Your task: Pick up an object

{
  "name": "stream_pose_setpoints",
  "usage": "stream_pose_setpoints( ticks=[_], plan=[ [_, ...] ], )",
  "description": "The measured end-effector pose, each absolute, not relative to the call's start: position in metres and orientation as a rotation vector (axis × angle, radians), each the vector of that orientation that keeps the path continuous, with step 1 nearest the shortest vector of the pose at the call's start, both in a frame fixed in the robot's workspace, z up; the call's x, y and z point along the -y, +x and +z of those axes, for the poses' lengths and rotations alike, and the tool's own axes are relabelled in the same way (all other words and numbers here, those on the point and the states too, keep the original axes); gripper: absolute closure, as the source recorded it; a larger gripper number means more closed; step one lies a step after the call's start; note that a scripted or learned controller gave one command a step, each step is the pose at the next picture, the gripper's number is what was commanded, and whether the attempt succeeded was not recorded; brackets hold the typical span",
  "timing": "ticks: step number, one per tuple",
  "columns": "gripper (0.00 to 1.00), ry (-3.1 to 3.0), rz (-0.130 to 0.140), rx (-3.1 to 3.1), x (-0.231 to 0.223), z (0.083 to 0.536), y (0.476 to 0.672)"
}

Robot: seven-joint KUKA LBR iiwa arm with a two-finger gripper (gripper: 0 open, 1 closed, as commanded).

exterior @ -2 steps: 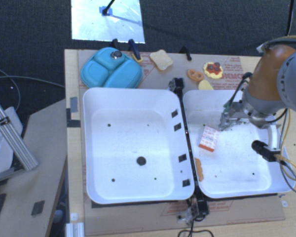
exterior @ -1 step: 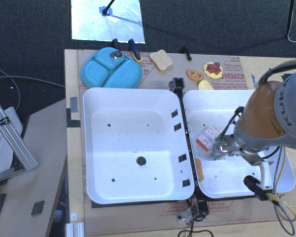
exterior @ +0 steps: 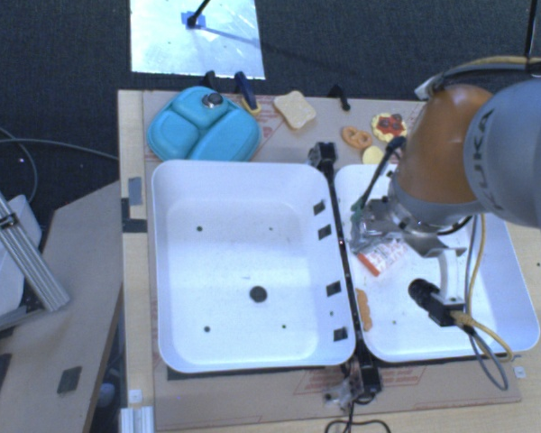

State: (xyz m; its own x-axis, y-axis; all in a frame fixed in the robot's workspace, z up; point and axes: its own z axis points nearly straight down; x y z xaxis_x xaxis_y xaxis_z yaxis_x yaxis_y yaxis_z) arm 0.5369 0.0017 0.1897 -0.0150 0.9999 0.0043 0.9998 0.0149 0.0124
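Since the arm [exterior: 473, 142] reaches in from your right, it hangs low over the right bin [exterior: 514, 318], where the loose items sit. Gripper [exterior: 371, 231] is down at a red-and-white packet [exterior: 381, 257] near the divider; looks like the pick target. Can't tell from this angle how far it's spread or whether it has the packet. An orange piece [exterior: 363, 309] lies nearby. Left bin [exterior: 176, 332] holds a dark disc [exterior: 258, 293].
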Motion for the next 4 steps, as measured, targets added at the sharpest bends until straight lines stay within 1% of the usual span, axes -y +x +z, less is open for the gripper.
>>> stream_pose_setpoints(
  ticks=[1, 2, 3, 4],
  plan=[
    [1.0, 2.213, 0.005, -2.23, -0.055, 0.184, 0.549],
    [1.0, 2.225, -0.004, -2.216, 0.021, 0.184, 0.486],
    [1.0, 2.215, 0.005, -2.229, -0.044, 0.184, 0.487],
    [1.0, 2.214, 0.006, -2.225, -0.041, 0.195, 0.488]
  ],
)
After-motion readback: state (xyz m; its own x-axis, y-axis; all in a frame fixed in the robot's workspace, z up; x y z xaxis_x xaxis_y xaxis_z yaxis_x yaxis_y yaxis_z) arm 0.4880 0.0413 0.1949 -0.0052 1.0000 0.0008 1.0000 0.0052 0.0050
